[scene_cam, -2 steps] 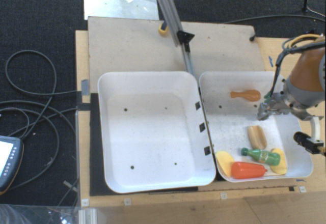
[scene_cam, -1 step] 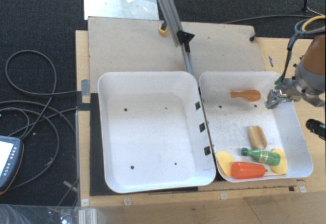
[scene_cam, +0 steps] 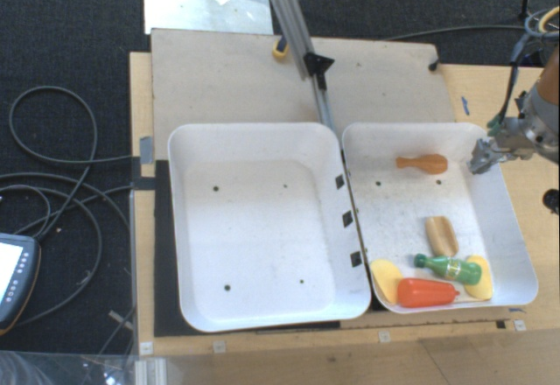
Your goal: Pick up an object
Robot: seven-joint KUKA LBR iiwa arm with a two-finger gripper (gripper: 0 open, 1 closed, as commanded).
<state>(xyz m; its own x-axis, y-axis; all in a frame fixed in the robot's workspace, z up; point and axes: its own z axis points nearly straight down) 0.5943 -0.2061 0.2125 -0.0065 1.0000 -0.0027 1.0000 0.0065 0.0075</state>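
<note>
Left bin (scene_cam: 188, 199): it lies on the bench (scene_cam: 219, 77), its right rim touching the right bin.
Right bin (scene_cam: 516, 243): it holds all the objects.
Yellow piece (scene_cam: 385, 274): in the near left corner of the right bin.
Carrot (scene_cam: 427, 291): at the near rim, touching the yellow piece.
Drumstick (scene_cam: 423, 164): near the far rim, well apart from the others.
Bread (scene_cam: 442, 236): in the middle right part, just beyond the bottle.
Bottle (scene_cam: 451, 269): green, lying flat beside the carrot.
Gripper (scene_cam: 483, 157): above the far right rim of the right bin; open or closed, I cannot tell.
</note>
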